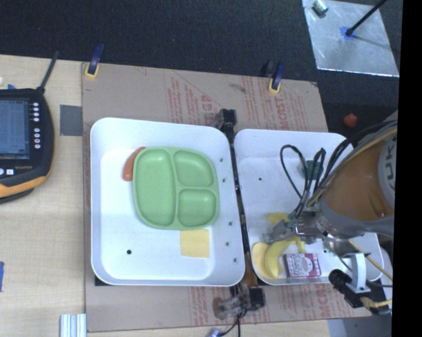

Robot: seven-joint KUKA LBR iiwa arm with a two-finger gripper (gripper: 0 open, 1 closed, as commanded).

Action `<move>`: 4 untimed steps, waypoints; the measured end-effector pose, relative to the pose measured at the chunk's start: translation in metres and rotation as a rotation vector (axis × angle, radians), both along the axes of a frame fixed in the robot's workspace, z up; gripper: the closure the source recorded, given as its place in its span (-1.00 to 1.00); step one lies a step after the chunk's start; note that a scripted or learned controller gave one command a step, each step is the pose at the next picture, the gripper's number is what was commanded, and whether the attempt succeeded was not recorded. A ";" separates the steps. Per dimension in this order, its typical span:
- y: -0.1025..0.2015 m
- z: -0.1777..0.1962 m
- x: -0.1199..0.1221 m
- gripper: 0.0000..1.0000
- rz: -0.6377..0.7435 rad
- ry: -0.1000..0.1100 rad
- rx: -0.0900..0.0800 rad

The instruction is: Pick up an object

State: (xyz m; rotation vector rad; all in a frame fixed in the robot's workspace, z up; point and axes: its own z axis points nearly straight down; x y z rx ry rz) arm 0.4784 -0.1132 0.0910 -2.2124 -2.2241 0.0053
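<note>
Camera view puts the gripper low in the right bin, finger spread impossible to tell, crowding a yellow banana and a pink packet; the left bin holds a green divided plate.

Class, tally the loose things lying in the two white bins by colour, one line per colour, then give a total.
Green: 1, the divided plate
Orange: 1, the piece tucked at the plate's left edge
Yellow: 3, the flat square, the banana-like piece, the small piece near the claw
Pink and white: 1, the small packet
Total: 6
</note>
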 end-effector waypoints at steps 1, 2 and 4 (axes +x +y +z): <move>-0.001 0.010 0.000 1.00 0.003 0.001 -0.001; -0.020 0.100 0.027 1.00 -0.002 -0.004 -0.001; -0.079 0.059 0.019 -1.00 -0.002 -0.001 -0.001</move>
